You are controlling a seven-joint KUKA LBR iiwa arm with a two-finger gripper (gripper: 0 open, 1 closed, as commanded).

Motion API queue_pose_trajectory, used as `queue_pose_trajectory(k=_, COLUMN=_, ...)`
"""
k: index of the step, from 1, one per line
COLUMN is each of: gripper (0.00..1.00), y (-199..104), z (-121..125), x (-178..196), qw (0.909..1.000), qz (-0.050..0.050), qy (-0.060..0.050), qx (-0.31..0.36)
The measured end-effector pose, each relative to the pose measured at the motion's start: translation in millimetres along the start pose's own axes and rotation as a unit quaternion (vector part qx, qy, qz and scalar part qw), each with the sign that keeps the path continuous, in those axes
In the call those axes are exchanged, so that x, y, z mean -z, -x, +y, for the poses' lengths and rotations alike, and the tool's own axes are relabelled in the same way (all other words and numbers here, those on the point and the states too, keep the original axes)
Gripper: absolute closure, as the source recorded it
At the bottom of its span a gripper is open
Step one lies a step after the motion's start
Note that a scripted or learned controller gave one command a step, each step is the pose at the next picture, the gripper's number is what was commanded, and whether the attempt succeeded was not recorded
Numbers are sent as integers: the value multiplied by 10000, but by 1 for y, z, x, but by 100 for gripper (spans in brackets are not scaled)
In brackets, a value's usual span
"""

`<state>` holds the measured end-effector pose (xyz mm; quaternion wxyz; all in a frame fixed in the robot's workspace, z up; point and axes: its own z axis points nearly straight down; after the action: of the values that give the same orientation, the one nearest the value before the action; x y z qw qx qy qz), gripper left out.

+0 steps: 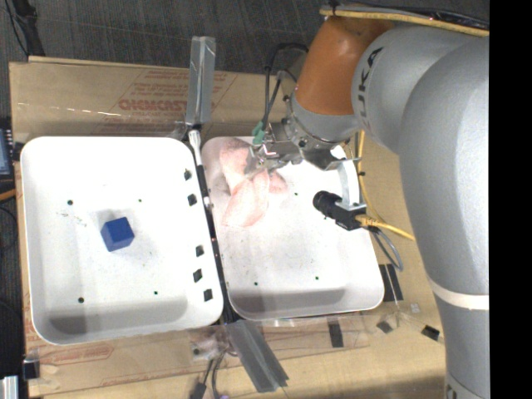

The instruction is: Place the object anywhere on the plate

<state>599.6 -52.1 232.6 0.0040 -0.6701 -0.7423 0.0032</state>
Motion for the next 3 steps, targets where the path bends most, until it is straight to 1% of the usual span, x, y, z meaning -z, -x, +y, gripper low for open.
queue_pose_trajectory(k=1, gripper=100, y=-2, z=0, x=-4, qw=10000, qz=3, qy=-5, qx=39)
queue_pose_trajectory(k=2, gripper=100, y=-48, z=24, x=4, qw=9788, qz=-18, qy=23, qx=2049)
queue_pose_trajectory(k=3, gripper=100, y=-92, z=53, x=5, qw=9174, qz=-28, qy=26, qx=3979)
